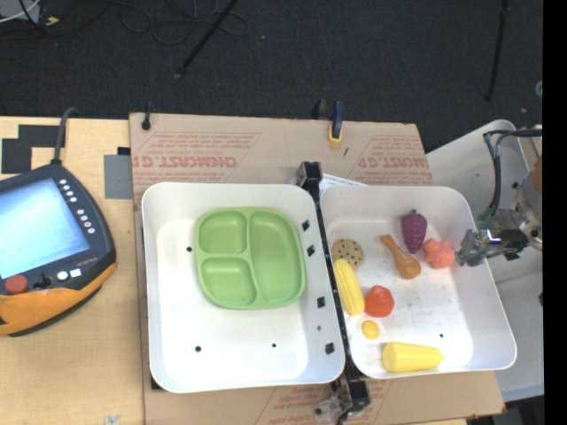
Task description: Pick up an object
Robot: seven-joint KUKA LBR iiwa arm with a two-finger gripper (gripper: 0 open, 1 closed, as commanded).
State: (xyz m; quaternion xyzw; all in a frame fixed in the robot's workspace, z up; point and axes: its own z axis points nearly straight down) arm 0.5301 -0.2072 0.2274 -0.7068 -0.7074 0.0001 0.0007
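Note:
The right bin (483, 326) holds several toy foods: a purple grape bunch (414, 230), a pink piece (438, 253), a brown drumstick (400, 256), a cookie (347, 252), a yellow corn cob (347, 287), a red tomato (379, 301), a small orange piece (370, 329) and a yellow wedge (410, 357). My gripper (483, 243) hangs at that bin's right rim, just right of the pink piece and apart from it. Nothing is seen in its grasp.
A green divided plate (250, 258) lies in the left bin (168, 326). A teach pendant (49, 237) sits on the bench at far left. A black divider (323, 264) runs between the bins. Cardboard (266, 153) lies under them.

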